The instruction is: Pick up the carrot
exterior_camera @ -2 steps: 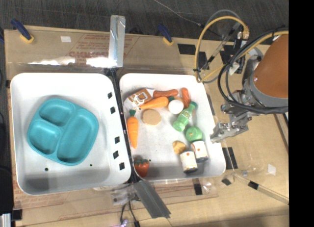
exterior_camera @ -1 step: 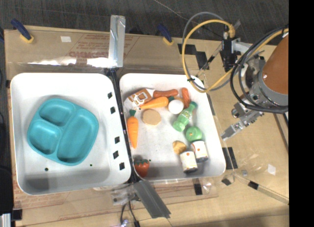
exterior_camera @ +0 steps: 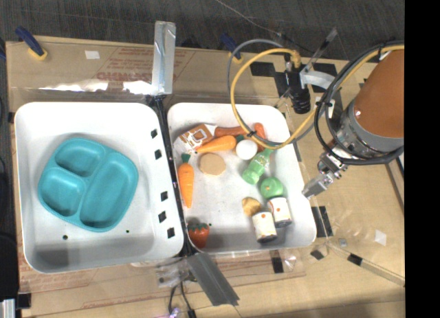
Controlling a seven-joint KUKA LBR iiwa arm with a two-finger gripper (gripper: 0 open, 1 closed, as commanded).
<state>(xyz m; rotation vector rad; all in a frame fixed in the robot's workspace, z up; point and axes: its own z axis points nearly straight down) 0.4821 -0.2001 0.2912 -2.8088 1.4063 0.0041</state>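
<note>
Carrot (exterior_camera: 185,183) lies lengthwise along the left wall of the right bin (exterior_camera: 292,231), green top pointing up, just left of a round tan disc (exterior_camera: 212,164) and above a strawberry (exterior_camera: 198,233). Over on the other side, the gripper (exterior_camera: 322,180) hangs outside that bin's right rim, well apart from the carrot, and whether it is open or closed I cannot tell

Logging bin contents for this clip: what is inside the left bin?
The left bin holds a teal divided plate lying flat. Its compartments look bare. Whatever lies under the plate is covered.
</note>
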